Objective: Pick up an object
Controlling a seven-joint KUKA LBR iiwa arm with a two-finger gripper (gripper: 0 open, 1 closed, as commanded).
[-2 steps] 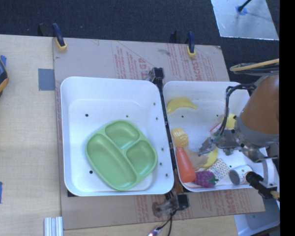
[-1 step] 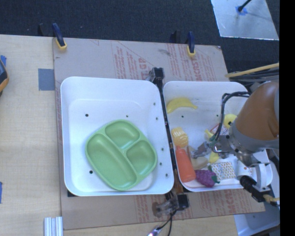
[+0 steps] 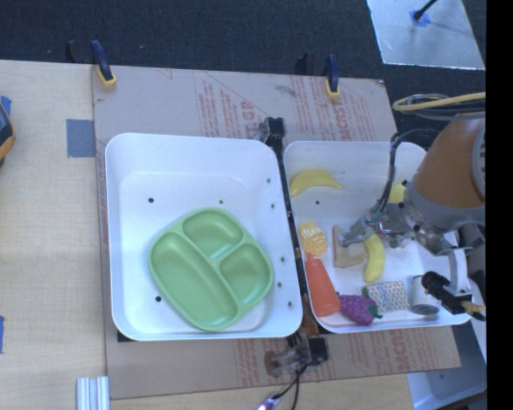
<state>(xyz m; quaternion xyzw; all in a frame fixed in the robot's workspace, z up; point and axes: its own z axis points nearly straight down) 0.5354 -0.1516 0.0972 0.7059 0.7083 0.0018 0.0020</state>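
Observation:
The right bin (image 3: 350, 154) holds several toy foods: a yellow banana (image 3: 315, 180) at the back, a pale yellow piece (image 3: 312, 238), a tan slice (image 3: 349, 252), a second banana (image 3: 374, 260), an orange carrot (image 3: 321, 287), purple grapes (image 3: 356, 308) and a speckled sponge-like block (image 3: 388, 295). My gripper (image 3: 364, 228) hangs low over the middle of this bin, just above the tan slice and the second banana. No object shows between its fingers.
The left bin (image 3: 128, 156) carries a green divided plate (image 3: 209, 267). The arm's orange band (image 3: 451, 161) and grey wrist cover the right bin's right side. A metal can (image 3: 423, 293) lies at the bin's front right corner. Clamps stand between the bins.

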